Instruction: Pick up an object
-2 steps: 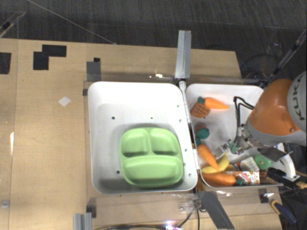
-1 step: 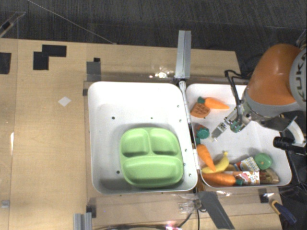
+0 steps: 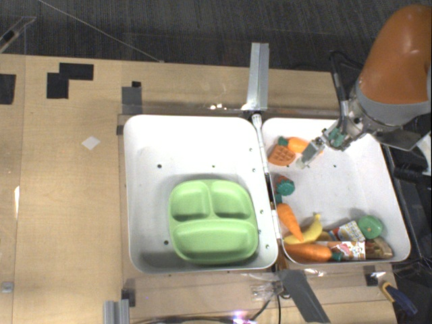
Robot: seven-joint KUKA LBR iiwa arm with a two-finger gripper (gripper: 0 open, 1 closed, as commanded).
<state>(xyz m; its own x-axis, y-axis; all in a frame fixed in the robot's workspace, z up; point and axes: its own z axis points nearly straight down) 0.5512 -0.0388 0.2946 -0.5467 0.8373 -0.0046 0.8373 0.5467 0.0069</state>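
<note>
Approach step | my gripper [image 3: 312,155] hovers in right bin [image 3: 378,181], beside orange toy [image 3: 285,151] near divider | nothing visibly held, closure unclear | next: I'd center over toy, descend

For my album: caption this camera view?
Pincer hovers beside toy carrot in right bin; green tray in left.

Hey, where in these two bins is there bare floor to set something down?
Left bin: bare floor behind the green divided plate, along the far wall and left side. Right bin: an open patch mid-floor, right of the teal toy and behind the banana. Crowded spots: the near edge with carrots and packets, and the far-left corner by the gripper.
</note>
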